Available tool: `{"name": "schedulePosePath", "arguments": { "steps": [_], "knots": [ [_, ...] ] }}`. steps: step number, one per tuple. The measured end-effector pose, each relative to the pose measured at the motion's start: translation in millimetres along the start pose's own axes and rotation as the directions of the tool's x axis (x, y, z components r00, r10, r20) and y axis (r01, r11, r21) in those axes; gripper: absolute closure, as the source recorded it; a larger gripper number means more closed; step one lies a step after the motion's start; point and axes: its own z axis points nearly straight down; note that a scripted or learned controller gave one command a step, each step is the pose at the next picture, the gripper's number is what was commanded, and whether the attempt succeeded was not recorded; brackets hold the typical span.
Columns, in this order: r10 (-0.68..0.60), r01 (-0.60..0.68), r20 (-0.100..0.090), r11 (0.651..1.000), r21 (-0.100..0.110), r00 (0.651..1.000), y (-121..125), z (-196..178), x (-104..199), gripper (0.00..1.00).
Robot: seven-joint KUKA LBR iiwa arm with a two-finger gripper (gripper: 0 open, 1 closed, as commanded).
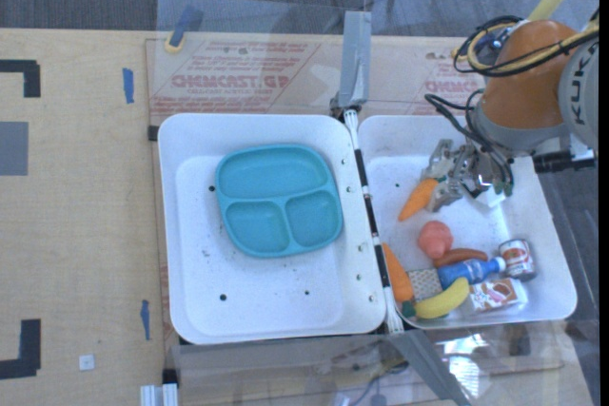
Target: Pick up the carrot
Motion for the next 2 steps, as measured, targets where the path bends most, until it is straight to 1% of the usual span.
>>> {"name": "schedulePosePath", "arguments": {
  "steps": [1,2],
  "knots": [
    [0.004,-0.004,0.009,1.000,-0.001,1.000,0,-12,-2,1.00],
    [0.142,-0.142,-0.001,0.990,-0.001,0.990,86,-98,17,1.00]
  ]
}}
